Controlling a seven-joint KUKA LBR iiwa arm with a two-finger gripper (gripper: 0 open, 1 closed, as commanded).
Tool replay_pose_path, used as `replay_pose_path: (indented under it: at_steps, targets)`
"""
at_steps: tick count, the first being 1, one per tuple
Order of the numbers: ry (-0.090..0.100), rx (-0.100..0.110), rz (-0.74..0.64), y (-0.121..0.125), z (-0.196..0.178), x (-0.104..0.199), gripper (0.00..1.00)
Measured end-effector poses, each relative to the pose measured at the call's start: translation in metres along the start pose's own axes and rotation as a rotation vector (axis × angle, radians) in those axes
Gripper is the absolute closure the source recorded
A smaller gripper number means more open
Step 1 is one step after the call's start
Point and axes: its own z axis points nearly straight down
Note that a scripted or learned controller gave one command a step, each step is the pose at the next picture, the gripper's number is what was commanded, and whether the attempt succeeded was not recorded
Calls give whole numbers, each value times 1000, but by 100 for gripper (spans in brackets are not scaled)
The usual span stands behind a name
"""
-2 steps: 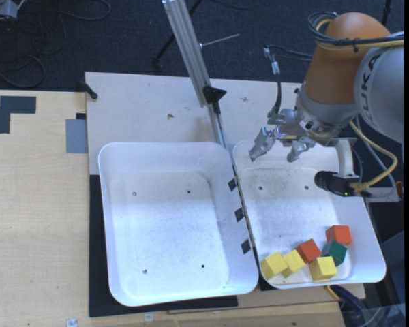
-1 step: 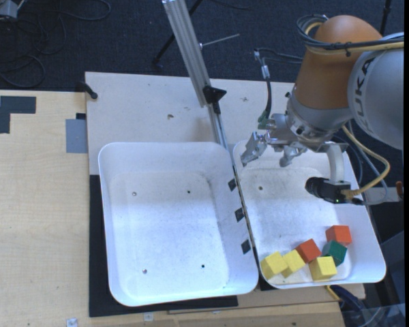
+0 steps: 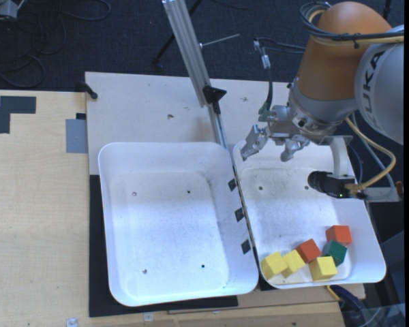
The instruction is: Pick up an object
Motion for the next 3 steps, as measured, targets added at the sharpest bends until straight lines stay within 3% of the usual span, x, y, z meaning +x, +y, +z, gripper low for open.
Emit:
replay_pose_path:
  at_steps: [1,2,3]
  targets:
    - [0,1,0,-3,-11,13,0]
    - [0,3,-1,-23,-23,20,0]
    - [1,7,-4,-53,-3,84,0]
